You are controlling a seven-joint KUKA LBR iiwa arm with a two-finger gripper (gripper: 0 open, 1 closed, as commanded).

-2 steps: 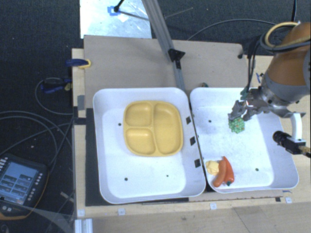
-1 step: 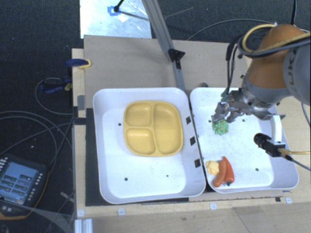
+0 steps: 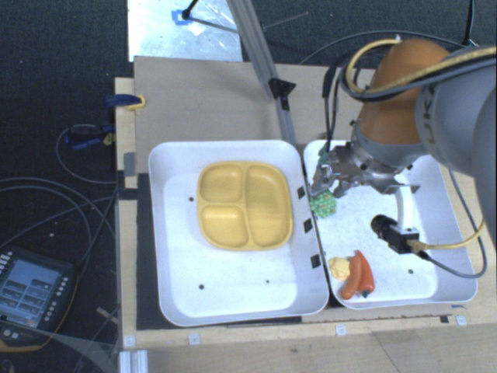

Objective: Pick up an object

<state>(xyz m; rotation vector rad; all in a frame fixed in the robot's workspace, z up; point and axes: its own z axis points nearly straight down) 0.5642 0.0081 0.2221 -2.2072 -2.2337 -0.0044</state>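
Observation:
My gripper [image 3: 329, 183] hangs over the left edge of the right bin [image 3: 450, 286], open, with nothing between its fingers. A green knobbly ball [image 3: 323, 204] lies on the bin floor just below the fingertips, toward the camera; I cannot tell whether they touch. Near the front of the same bin an orange carrot-shaped toy [image 3: 359, 275] lies against a small pale yellow piece [image 3: 339, 267]. A yellow divided plate [image 3: 242, 205] rests in the left bin [image 3: 178, 286].
A black fitting with a yellow cable [image 3: 394, 235] sits on the arm over the middle of the right bin. A grey camera pole [image 3: 260, 45] slants down to the bins' back edge. The divider between the bins [image 3: 311, 224] runs beside the ball.

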